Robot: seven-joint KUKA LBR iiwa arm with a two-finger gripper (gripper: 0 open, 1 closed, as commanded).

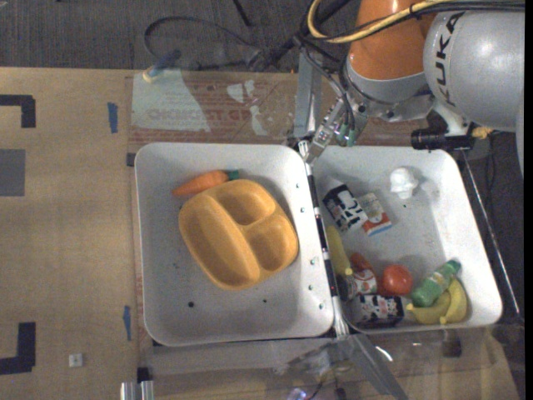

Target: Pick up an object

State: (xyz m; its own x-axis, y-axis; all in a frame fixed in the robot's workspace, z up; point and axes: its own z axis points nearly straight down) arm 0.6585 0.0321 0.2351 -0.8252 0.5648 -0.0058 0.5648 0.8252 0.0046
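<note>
Many small things crowd near the banana (447,307), so your tool (335,132), whose grip you cannot tell, may slip.

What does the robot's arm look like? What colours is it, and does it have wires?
The arm is big, round and shiny grey, with dark KUKA letters on its side. A smooth orange band wraps around it. Yellow and black cables loop over the orange part. Small metal pieces with coloured wires hang below.
</note>
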